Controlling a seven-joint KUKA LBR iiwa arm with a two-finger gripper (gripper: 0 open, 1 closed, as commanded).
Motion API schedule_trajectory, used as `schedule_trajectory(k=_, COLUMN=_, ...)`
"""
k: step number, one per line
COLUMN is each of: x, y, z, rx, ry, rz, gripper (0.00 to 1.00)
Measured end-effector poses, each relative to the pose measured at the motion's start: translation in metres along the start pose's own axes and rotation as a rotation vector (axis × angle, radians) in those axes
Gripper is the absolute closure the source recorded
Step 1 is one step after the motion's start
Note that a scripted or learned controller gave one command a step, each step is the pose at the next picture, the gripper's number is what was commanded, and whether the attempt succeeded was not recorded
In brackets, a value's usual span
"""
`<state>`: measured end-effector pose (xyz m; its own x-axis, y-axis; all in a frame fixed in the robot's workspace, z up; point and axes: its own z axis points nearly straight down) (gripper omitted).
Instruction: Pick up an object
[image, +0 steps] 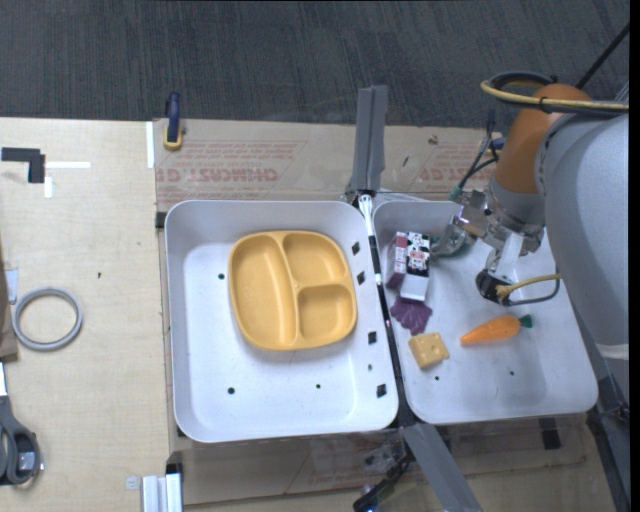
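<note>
— Scissors lie at the near left corner of the surface, partly cut off by the frame edge. Farther back on that side a grey ring lies flat.

— And the bins?

— Well, the left bin carries a yellow plate with three compartments. The right bin has the small things to pick from. Nearest is a pale cracker, and an orange carrot lies to its right, green end pointing toward the arm. Those two are near each other but apart.

— What sits along the shared wall?

— Just behind the cracker is a purple piece, close to the wall between the bins. Behind that is a small carton, white with red and black print. Its near end seems to touch or overlap the purple piece.

— Where is the end effector?

— Over the far part of the right bin, just right of the carton, which is the closest thing to it. The carrot lies nearer the camera and apart from it. I can't tell whether it is wide or narrow, as that spot is too cluttered to read.

— Anything else around?

— Yes, a grey bar runs back from between the bins, and a blue clamp stands at the far edge of the surface
</note>
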<state>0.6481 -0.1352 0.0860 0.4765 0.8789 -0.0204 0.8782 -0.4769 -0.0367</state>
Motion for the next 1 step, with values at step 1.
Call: schedule_trajectory(k=1, x=-0.0744, y=-0.0643, z=-0.0009, rx=-0.031, ry=0.020, rz=0.124, gripper=0.00)
